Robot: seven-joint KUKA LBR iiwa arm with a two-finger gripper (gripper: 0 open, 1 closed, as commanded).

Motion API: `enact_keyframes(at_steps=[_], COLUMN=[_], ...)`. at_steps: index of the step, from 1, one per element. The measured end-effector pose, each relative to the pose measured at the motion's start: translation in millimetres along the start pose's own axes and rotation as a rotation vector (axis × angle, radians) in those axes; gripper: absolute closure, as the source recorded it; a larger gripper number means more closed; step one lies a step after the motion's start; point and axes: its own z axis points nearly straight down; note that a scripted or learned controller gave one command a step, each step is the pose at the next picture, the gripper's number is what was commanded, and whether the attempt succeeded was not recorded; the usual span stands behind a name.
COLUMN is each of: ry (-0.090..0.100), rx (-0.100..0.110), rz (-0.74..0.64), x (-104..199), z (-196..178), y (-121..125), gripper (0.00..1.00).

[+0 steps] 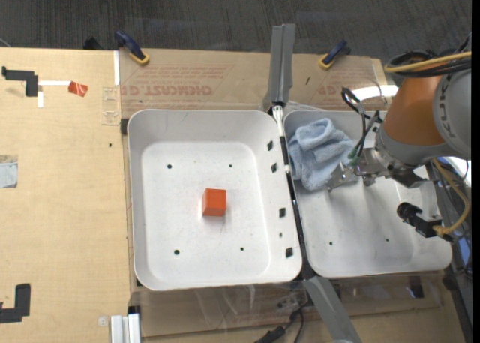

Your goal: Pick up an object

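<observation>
Item 1, lower centre of the frame: grey metal bracket [330, 308], angled, lying at the bottom junction of the two bins over the bench's clear sheeting.

Item 2: left bin [150, 184], shallow, white, rounded corners, a few small dark holes in its floor. Contents: one orange block [214, 203], sitting flat slightly left of the bin's middle, well apart from every wall.

Item 3: right bin [375, 248], same make, touching the left bin along a divider set with small black clips. Contents: one pale blue cloth [319, 152], crumpled in a heap in the bin's upper left corner, against the divider.

Item 4: gripper [343, 174], metallic, low over the right bin at the cloth's right edge, touching or just beside it. Whether its fingers stand apart, together, or clamped on the cloth cannot be told; wiring and the wrist cover them.

Item 5: arm [420, 116], grey with an orange band, entering from the right edge, cables looped about it.

Item 6: cardboard sheet [202, 82], printed with red lettering, under the bins' upper edge, held by two clamps [132, 47] with orange tips.

Item 7: wooden bench [60, 221], left of the frame, bearing black tape marks and a small red tag [77, 88] at upper left.
</observation>
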Motion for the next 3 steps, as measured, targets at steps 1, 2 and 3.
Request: enact_keyframes(at_steps=[1, 2, 3], ry=[0.000, -0.002, -0.001], rx=[0.000, -0.001, -0.002], rz=[0.004, 0.182, -0.390], x=[-1, 12, -19], z=[-9, -94, -10], y=[0, 30, -8], gripper=[1.00, 1.00, 1.00])
